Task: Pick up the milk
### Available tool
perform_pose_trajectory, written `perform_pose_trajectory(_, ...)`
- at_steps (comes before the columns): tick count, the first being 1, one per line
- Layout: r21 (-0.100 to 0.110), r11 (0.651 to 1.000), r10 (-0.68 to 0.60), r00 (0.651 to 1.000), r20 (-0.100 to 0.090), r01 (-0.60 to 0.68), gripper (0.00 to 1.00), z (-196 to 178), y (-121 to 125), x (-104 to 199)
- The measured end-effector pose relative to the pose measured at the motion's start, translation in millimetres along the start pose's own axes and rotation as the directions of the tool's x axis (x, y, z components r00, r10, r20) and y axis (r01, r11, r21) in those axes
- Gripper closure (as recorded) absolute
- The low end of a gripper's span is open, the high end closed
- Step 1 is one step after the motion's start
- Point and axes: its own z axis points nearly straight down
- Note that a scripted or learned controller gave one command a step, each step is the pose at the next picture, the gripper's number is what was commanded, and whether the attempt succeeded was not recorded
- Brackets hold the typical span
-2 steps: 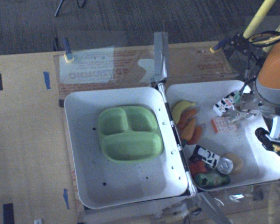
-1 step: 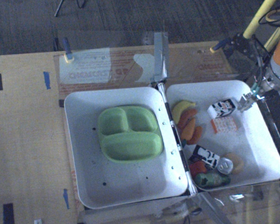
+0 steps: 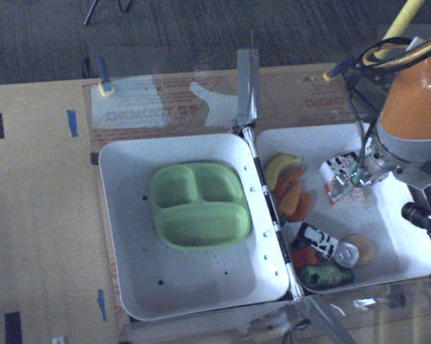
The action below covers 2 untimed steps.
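The grey arm with its orange band [image 3: 412, 105] is seen reaching into the right-hand shallow white bin [image 3: 403, 263], the two-finger gripper [image 3: 349, 180] lowered over a small white carton with dark and red markings [image 3: 340, 170], judged to be the milk, near the bin's middle. Whether the gripper is open or closed cannot be told, so no grasp can be confirmed; the lift is judged still to be done. Two bins are counted: the left white bin [image 3: 131, 235] holds one green divided plastic tray [image 3: 200, 205]; the right holds one yellow banana [image 3: 280, 165] among several jumbled items.
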Motion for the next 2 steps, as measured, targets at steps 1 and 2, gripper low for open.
perform_pose_trajectory(1, 0.003, 0.988, 0.152, 0.988, -0.002, -0.152, 1.0, -30.7, -11.6, 73.8)
perform_pose_trajectory(2, -0.001, 0.996, 0.085, 0.996, 0.001, -0.085, 1.0, -162.4, 7.4, 90.9)
